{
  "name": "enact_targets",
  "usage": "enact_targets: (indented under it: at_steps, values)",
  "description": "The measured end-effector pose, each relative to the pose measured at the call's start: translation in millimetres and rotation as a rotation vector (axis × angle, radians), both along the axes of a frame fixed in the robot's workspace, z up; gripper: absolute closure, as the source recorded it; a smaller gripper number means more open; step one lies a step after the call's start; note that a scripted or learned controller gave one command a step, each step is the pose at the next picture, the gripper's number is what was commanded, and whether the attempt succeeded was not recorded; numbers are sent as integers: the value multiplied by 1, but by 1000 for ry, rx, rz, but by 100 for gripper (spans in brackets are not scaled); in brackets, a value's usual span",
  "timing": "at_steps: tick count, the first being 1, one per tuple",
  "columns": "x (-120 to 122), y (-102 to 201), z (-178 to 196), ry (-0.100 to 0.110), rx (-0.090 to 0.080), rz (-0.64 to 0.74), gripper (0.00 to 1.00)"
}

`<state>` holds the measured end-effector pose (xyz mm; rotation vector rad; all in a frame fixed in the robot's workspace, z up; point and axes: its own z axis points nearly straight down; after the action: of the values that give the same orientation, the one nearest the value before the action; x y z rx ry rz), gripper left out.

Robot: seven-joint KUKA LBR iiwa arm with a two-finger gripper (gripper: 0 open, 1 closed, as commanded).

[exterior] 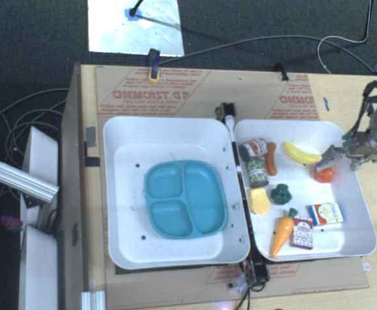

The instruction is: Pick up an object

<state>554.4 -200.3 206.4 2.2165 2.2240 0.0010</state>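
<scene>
Right bin (359, 231): gripper (336, 157) is hovering at the far right wall, fingers spreading over a red tomato (325, 174) without pinching it. A banana (301, 152) is lying just beside. Left bin (121, 173) is holding a blue divided plate (185, 197).

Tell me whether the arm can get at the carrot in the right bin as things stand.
Probably yes. The carrot lies exposed near the front of the right bin, nothing over it. A small carton lies close on its right, so a grasp there looks tight. The tool sits over the same bin, near the tomato.
</scene>
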Motion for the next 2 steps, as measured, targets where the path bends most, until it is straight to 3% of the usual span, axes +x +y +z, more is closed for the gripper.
enact_targets:
  at_steps: [1, 2]
  values:
    - [33, 4, -102, -2, -1, -2, 0]
    - [3, -6, -122, 1, 0, -2, 0]
